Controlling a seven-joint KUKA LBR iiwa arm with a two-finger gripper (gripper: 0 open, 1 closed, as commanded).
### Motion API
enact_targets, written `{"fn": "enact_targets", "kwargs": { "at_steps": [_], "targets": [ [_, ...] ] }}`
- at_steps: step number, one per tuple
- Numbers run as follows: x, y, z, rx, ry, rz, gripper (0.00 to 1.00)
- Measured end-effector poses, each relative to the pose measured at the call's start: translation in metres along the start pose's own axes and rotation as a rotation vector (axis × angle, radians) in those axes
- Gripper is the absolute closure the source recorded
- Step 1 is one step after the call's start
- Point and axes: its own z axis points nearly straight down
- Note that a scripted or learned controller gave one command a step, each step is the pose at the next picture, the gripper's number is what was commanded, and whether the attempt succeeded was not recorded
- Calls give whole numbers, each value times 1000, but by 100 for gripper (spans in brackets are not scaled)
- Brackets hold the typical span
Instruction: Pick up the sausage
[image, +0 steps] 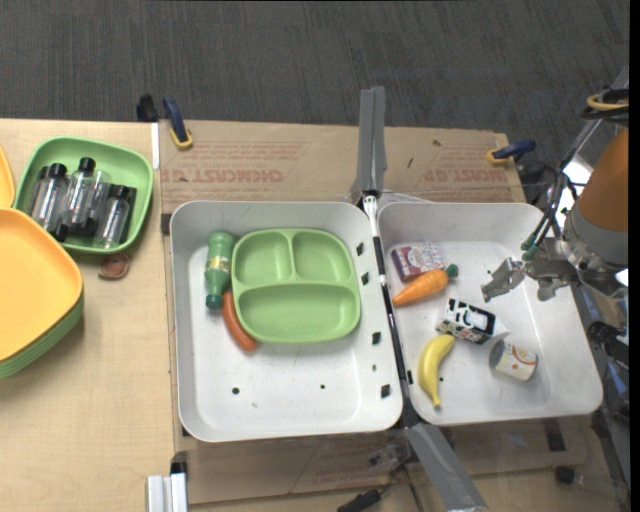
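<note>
Sausage (238, 323) orange-red, slim, beside green tray (296, 284); fingers (520, 277) spread, holding nothing.

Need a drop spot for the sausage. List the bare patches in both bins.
Left white bin: the floor is bare in front of the green divided plate. The orange-red sausage and green bottle crowd the plate's left edge. Right white bin: only the front strip beyond the yellow banana and small can is bare; its middle is crowded.
</note>
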Motion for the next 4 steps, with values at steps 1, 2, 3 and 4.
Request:
{"fn": "enact_targets", "kwargs": {
  "at_steps": [1, 2, 3, 4],
  "targets": [
    [40, 21, 105, -1, 0, -55, 0],
    [40, -3, -45, -2, -2, 2, 0],
    [50, 42, 80, 0, 0, -65, 0],
    [112, 49, 5, -1, -1, -40, 0]
  ]
}}
